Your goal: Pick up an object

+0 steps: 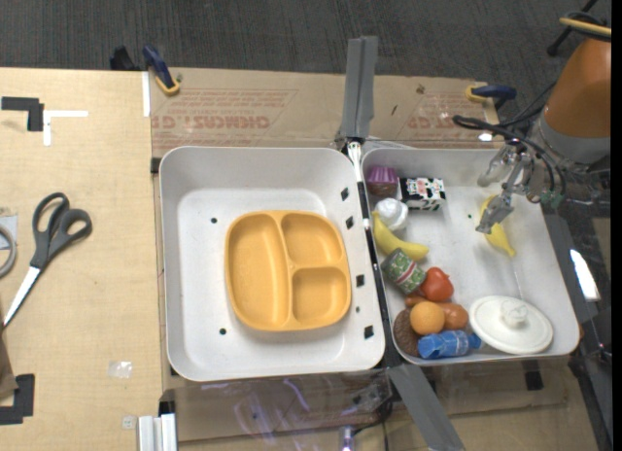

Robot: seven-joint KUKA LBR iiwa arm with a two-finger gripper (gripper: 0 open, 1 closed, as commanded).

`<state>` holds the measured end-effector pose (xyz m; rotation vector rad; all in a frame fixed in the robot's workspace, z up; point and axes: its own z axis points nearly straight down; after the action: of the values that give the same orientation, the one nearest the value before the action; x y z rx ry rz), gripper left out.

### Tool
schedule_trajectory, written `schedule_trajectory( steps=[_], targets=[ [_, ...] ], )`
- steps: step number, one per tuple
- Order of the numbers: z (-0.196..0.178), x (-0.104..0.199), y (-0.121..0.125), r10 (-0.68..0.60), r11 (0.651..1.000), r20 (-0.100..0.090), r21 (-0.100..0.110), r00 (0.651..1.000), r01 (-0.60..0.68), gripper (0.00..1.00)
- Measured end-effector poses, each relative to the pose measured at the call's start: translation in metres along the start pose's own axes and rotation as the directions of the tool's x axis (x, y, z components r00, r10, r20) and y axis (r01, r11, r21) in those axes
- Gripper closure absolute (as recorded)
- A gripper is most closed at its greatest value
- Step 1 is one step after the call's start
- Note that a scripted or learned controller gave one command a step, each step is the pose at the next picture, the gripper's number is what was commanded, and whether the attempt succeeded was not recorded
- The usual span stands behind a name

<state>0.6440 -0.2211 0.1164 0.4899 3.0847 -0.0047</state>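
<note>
**Pick not landed yet, gripper right over a small yellow piece**

Nothing looks lifted so far. The gripper (501, 196) sits low in the right bin (559, 255), fingers spread a little, tips just above or touching a small yellow banana-like piece (501, 237). Can't tell if it's actually grasped; lifting is left.

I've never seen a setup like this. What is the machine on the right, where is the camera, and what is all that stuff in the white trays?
One camera looks down from above the bench. The grey and orange robot arm reaches in from the right; its claw hangs over the right bin, just above a small yellow piece. I cannot tell whether it grips anything. That bin also holds a banana, an orange, a white lid and other toys. The left bin holds a yellow divided plate. Scissors lie on the bench.
</note>
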Motion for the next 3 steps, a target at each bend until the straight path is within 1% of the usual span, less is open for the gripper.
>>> schedule_trajectory(
  steps=[1,2,3],
  targets=[
    [0.023,-0.009,0.003,0.146,0.989,-0.012,0.001,0.989,-0.146,0.00],
    [0.011,-0.011,0.003,0.143,0.990,-0.004,0.002,0.990,-0.143,1.00],
    [-0.111,0.042,0.055,0.309,0.951,-0.013,0.004,0.951,-0.309,1.00]
  ],
)
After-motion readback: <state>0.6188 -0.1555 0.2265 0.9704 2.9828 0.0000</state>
